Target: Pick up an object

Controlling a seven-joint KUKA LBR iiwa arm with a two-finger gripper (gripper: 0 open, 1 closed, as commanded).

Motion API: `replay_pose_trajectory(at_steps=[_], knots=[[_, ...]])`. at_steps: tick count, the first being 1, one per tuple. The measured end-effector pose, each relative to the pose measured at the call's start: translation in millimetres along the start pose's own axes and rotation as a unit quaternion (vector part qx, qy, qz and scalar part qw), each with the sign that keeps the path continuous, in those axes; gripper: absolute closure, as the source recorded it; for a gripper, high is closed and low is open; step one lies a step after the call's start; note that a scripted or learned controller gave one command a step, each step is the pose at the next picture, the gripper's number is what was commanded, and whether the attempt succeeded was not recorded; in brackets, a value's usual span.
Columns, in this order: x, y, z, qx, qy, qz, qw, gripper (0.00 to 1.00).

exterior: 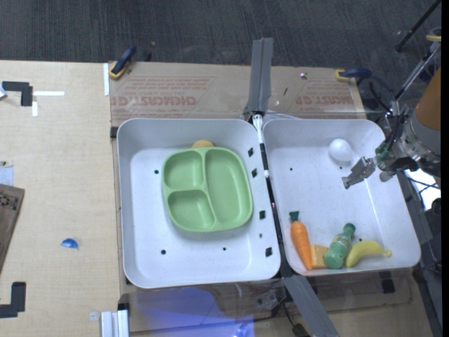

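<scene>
The right bin (393, 209) holds a white ball (340, 149) near its back. Along its front edge lie an orange carrot (300, 243), a green bottle (339, 246) and a yellow banana (370, 250). My gripper (366, 177) hangs over the right side of this bin, just right of and below the white ball. Its fingers are spread open with nothing between them. One grey finger (356, 173) points down-left toward the bin floor.
The left bin (140, 244) holds a green divided plate (208, 188), with a small yellow thing (203, 144) peeking out behind it. A grey post (260, 76) stands at the back between the bins. A small flat orange piece (319, 257) lies by the bottle.
</scene>
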State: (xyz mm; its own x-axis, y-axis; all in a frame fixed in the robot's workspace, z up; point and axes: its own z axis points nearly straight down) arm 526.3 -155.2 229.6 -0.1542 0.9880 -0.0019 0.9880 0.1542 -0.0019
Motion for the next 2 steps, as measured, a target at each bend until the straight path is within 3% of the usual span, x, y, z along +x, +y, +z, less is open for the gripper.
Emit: replay_pose_trajectory(at_steps=[1, 2], knots=[[-2, -16, 138, -0.001, 0.0, -0.19, 0.9818, 0.0], [27, 73, 137, -0.002, 0.0, -0.282, 0.9594, 0.0]])
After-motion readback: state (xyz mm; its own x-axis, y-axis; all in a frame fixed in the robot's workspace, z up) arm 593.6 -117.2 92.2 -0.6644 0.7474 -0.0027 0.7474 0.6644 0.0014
